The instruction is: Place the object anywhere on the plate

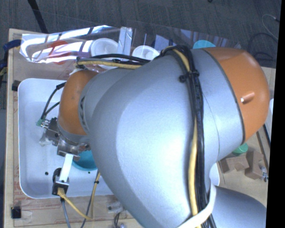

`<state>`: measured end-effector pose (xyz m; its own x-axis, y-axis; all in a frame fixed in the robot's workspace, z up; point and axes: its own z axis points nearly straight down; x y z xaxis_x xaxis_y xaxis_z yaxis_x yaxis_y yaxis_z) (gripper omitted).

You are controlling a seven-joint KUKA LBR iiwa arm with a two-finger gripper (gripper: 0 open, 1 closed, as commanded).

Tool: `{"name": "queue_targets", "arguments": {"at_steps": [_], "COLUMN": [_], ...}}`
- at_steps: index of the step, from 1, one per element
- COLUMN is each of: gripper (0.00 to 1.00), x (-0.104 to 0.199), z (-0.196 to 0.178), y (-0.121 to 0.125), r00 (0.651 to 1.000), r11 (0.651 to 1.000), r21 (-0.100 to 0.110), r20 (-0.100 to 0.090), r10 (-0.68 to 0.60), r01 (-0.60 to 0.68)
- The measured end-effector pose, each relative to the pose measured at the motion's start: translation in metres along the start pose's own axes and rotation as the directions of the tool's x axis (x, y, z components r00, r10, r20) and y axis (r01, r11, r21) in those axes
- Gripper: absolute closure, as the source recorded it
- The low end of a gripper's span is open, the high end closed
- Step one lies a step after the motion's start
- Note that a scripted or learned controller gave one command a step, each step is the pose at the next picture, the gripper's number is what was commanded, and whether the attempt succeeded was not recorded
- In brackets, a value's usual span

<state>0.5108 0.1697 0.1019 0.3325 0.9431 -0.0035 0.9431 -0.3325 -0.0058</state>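
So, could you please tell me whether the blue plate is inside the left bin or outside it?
Inside: the blue plate lies on the floor of the left bin, though the arm covers most of it.

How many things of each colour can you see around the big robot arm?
White cups: 2, first white cup and second white cup, behind the bin
Blue things: 1, blue plate peeking out under the arm in the white bin
Wooden blocks: 1 cluster, wooden blocks at the right
Total: 4
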Motion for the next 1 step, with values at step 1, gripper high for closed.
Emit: {"name": "queue_targets", "arguments": {"at_steps": [1], "gripper": [0.00], "x": [0.0511], "z": [-0.0552], "y": [0.0083], "r00": [0.973], "r11": [0.973], "r21": [-0.001], "r20": [-0.003], "r10": [0.233], "r01": [-0.233]}}
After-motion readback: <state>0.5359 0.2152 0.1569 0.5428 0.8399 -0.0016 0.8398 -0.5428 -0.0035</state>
